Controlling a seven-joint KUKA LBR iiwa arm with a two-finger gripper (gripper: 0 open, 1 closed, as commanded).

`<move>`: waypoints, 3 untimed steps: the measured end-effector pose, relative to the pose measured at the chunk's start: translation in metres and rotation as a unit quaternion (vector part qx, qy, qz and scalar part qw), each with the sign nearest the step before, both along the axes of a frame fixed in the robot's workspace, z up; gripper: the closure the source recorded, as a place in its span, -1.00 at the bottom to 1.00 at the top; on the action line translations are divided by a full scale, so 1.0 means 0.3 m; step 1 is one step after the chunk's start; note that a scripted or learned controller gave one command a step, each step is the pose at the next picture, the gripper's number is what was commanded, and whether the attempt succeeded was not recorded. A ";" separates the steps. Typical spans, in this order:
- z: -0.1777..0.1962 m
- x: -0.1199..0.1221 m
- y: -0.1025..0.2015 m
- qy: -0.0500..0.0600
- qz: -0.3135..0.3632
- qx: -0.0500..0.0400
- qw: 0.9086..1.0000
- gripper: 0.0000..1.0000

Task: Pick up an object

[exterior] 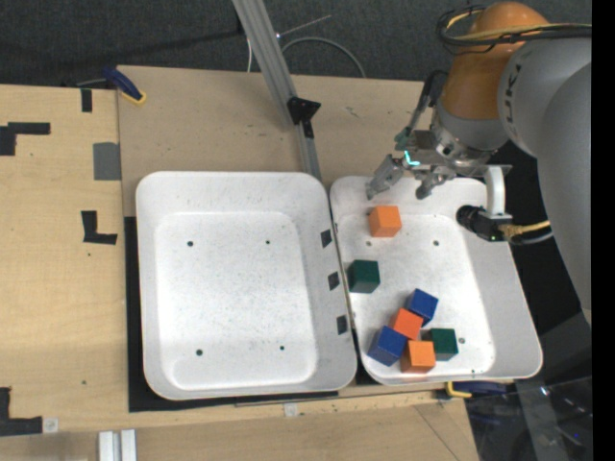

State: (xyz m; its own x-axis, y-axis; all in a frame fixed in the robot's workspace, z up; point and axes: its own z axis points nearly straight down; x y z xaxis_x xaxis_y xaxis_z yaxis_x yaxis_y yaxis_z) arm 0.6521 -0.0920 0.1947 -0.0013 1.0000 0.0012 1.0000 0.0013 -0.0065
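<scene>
My gripper (pixel 401 182) hangs over the far edge of the right bin (pixel 500 286), open, with nothing between its two fingers. Just below it an orange cube (pixel 384 221) lies on the bin floor, apart from the fingertips. A dark green cube (pixel 363 276) sits lower, near the bin's left wall. At the front of the bin lies a cluster: two blue cubes (pixel 421 305) (pixel 387 345), two orange cubes (pixel 407 324) (pixel 419 355) and a green cube (pixel 443 342).
The left bin (pixel 231 277) lies beside the right one. A slanted metal post (pixel 274 60) rises behind the bins. The grey arm with its orange band (pixel 485 60) fills the upper right. Black cable and connector (pixel 480 221) hang at the right bin's far right edge.
</scene>
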 end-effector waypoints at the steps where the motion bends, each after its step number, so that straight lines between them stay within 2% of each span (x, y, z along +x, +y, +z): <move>1: 0.009 0.004 0.000 -0.002 0.001 0.000 1.000 -1.00; 2: -0.207 0.002 -0.002 0.001 0.000 -0.001 1.000 -1.00; 3: -0.351 -0.001 0.000 -0.002 0.000 -0.002 1.000 -1.00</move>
State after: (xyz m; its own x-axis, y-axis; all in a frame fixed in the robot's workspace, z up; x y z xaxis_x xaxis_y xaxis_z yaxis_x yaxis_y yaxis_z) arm 0.6517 -0.0920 0.0893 -0.0015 1.0000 -0.0020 1.0000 0.0015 -0.0033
